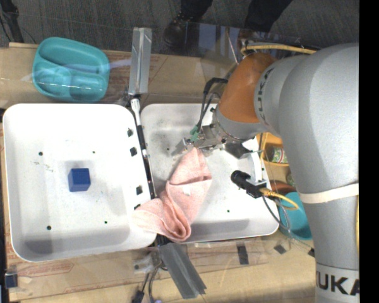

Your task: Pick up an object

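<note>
A pink cloth point(184, 191) lies in the right bin point(162, 120), and its lower end drapes over the bin's front left rim. The cloth's top corner is drawn up into a narrow peak that runs right into the fingertips of my gripper point(199, 144). The gripper hangs over the middle of the right bin, below the orange wrist band point(240, 96), and is shut on that corner. A small blue cube point(79, 179) sits alone on the floor of the left bin point(63, 131), far from the gripper.
A teal plastic container point(71, 68) rests on the bench behind the left bin. The grey arm point(319, 137) covers the right bin's right side. A black cable plug point(243, 182) hangs beside the cloth. A metal divider point(141, 150) separates the bins.
</note>
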You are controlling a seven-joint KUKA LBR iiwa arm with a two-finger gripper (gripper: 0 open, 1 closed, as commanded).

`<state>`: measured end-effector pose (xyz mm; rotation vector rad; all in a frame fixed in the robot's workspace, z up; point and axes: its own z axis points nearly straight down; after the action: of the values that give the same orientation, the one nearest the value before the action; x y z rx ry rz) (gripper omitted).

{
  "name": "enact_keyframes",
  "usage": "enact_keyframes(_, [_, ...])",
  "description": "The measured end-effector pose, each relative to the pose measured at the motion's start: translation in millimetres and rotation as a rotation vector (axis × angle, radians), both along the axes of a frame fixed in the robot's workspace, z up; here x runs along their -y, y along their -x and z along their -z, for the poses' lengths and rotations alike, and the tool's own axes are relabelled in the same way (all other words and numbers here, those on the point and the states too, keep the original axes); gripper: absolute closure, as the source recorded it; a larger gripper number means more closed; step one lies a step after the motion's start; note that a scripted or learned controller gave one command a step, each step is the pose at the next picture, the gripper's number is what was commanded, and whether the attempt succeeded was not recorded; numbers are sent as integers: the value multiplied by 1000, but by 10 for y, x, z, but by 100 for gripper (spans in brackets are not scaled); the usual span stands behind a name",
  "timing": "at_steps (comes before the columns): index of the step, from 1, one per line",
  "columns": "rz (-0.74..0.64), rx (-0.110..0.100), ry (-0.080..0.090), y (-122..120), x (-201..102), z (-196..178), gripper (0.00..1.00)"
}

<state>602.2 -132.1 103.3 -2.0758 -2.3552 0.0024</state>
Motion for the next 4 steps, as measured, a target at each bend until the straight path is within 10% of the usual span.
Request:
enact_keyframes(1, [-4,0,0,-8,0,-104,100])
enact_keyframes(2, [-4,0,0,-8,-1,-104,0])
enact_keyframes(3, [-29,0,0,85,-63,110,0])
enact_keyframes(4, [-33,0,0,78,-61,7,100])
